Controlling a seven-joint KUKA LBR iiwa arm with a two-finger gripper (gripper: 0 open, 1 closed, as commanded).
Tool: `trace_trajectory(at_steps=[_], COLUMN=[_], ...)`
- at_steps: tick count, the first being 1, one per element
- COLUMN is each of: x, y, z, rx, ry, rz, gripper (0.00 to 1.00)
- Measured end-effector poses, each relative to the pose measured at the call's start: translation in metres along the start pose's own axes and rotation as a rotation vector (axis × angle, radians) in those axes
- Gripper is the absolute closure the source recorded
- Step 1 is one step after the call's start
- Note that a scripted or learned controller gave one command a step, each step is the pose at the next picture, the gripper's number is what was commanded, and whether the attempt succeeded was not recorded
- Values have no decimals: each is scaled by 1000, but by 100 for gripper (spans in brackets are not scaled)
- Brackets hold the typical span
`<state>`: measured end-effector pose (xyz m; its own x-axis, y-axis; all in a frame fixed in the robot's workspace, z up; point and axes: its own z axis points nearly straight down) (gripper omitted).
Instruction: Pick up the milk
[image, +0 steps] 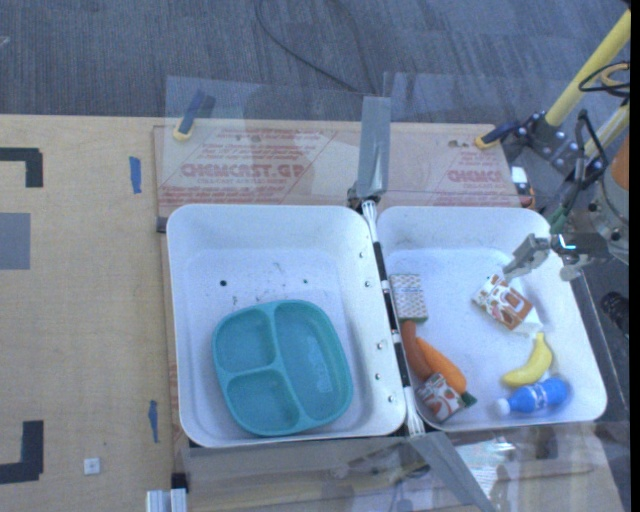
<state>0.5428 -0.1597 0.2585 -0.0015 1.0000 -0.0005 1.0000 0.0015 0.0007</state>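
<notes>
Gripper (528, 256) hovers above the milk (503, 301), jaw state unreadable, and a skewed descent could knock the carton aside.

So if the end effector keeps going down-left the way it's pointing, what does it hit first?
Most likely the milk carton, lying just below-left of the end effector in the right bin. Height above it is unclear from this slanted view.

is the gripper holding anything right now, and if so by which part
Nothing is held. The gripper hangs over the right bin with bare jaws, just above and apart from the milk, which lies tilted on the bin floor.
</notes>
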Motion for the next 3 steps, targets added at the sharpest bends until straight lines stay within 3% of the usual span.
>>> trace_trajectory(at_steps=[1,2,3], x=[-12,-35,-39], y=[25,27,27], z=[64,163,153], rx=[1,-3,-7], ry=[1,-1,-3], rz=[-25,-145,-138], gripper=[0,0,100])
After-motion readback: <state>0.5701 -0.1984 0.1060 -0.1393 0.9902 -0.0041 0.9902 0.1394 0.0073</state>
